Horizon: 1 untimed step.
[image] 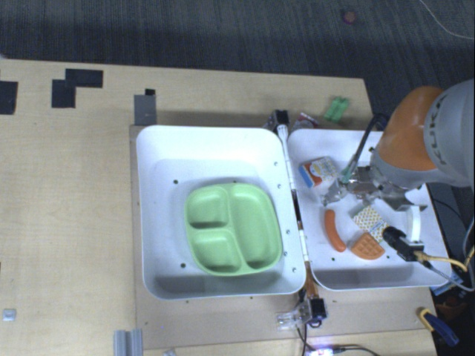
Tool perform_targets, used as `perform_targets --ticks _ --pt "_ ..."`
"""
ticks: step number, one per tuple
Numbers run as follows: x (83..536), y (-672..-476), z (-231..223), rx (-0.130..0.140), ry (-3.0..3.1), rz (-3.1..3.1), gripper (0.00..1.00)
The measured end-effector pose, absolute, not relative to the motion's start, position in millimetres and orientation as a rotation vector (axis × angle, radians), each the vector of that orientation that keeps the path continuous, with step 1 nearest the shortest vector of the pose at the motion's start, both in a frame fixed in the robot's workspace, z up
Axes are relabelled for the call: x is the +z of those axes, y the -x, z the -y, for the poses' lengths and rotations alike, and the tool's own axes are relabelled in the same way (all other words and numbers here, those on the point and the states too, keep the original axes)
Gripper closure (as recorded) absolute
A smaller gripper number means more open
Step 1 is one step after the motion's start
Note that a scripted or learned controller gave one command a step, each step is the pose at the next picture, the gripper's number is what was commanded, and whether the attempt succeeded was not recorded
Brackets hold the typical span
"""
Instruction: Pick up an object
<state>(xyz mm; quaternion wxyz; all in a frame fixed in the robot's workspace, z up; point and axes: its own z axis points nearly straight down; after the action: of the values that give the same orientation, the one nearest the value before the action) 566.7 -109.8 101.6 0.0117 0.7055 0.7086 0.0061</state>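
Observation:
The right bin (423, 273) holds several small objects. A white, orange and blue carton (318, 170) lies near its far left. An orange sausage (335, 231) lies by the left wall, with a patterned waffle piece (369, 217) and an orange bread-like piece (367, 248) to its right. My gripper (340, 186) hangs over the middle of this bin, just right of the carton and above the sausage. I see nothing clearly between its tips.
The left bin (159, 162) holds a green divided plate (233, 227). A small green object (336, 110) lies on the bench behind the right bin. The grey arm with its orange band (412, 132) covers the right bin's far right part.

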Motion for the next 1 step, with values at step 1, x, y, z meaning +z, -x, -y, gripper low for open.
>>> perform_targets --ticks 1 --pt "86.0 -590.4 112.3 0.006 -2.214 -2.223 0.0"
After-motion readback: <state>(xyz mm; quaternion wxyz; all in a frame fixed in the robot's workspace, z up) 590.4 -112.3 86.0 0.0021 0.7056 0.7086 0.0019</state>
